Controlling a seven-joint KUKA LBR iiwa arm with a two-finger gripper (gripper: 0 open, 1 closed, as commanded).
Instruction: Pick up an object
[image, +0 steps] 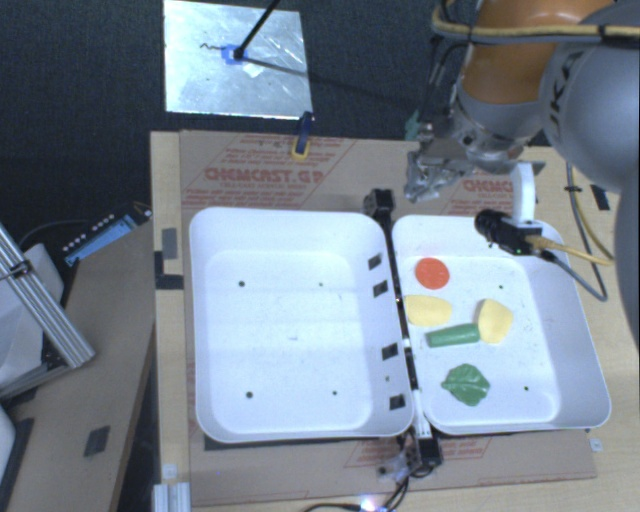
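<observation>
We've got the gripper (432, 185) up above the right bin (570, 330); can't tell if it's open or holding anything.

arm: grey KUKA arm with orange band (520, 60) entered from far right, bent downward | gripper: metal two-finger gripper (428, 186) hung at far side, pointing down

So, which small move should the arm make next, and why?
Probably move the gripper forward over the right bin, toward the orange disc. It hangs above the bin's far rim, and the disc is the nearest object.
</observation>
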